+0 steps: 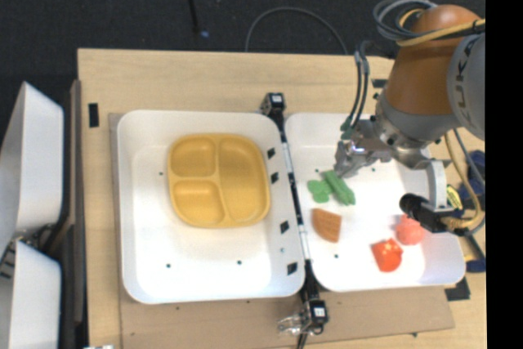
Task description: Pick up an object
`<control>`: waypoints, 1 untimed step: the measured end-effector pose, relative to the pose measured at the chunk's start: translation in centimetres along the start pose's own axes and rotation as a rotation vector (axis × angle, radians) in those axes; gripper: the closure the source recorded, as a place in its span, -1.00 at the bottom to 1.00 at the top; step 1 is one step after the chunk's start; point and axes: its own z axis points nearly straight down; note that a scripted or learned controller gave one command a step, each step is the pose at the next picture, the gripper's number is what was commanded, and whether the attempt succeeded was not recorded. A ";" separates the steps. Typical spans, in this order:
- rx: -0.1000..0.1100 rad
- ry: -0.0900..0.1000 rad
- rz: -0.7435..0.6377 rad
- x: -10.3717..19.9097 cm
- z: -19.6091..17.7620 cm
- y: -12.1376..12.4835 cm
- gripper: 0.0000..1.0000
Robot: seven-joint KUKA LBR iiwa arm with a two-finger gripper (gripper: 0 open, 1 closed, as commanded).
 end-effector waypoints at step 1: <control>-0.001 0.000 0.000 4.1 0.5 1.3 1.00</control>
